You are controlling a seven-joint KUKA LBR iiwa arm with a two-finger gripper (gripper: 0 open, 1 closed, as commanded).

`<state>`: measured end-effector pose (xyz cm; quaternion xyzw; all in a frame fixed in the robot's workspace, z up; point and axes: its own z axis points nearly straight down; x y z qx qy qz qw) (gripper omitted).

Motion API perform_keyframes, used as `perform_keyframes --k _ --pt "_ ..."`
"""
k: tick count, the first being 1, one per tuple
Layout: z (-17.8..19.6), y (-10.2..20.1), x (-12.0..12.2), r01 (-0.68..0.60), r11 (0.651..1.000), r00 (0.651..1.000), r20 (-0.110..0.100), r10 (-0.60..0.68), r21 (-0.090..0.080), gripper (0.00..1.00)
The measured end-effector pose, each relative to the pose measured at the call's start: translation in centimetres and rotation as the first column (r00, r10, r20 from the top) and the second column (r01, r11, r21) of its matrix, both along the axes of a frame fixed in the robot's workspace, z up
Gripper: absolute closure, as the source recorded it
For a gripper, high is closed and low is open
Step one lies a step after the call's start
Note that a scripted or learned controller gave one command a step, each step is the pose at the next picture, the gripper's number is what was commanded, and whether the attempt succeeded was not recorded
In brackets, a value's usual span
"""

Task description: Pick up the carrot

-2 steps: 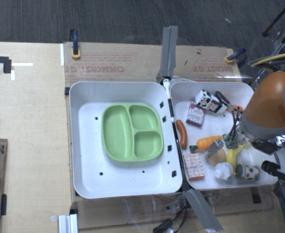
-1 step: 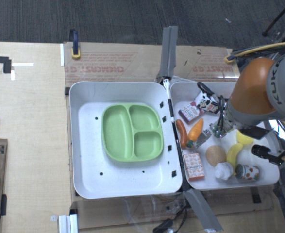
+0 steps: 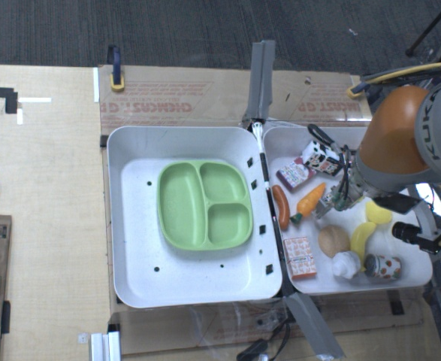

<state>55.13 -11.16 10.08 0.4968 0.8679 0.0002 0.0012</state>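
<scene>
Camera view: gripper [image 3: 333,198] beside carrot [image 3: 310,200].

Pale green divided plate [image 3: 203,204] in the left white bin [image 3: 130,224]. Orange carrot [image 3: 310,200] with green tip, red-orange sausage [image 3: 281,206], black-and-white cow-patterned carton [image 3: 320,159], yellow pieces [image 3: 370,224] in the right bin [image 3: 415,277]. Tan worktop [image 3: 40,201].

The arm [image 3: 400,138] reaches in from three o'clock, its orange band uppermost. The pincer [image 3: 336,199] hangs at its nine o'clock end, pointing down.
</scene>
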Motion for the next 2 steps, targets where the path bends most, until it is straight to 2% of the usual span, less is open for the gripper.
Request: perform_keyframes --k 1,2 --pt "9.04 4.83 -0.26 0.336 0.942 0.942 -0.002 -0.336 -0.001 1.00" --pt "9.04 4.82 -0.26 0.337 0.942 0.942 -0.003 -0.337 -0.001 0.00"
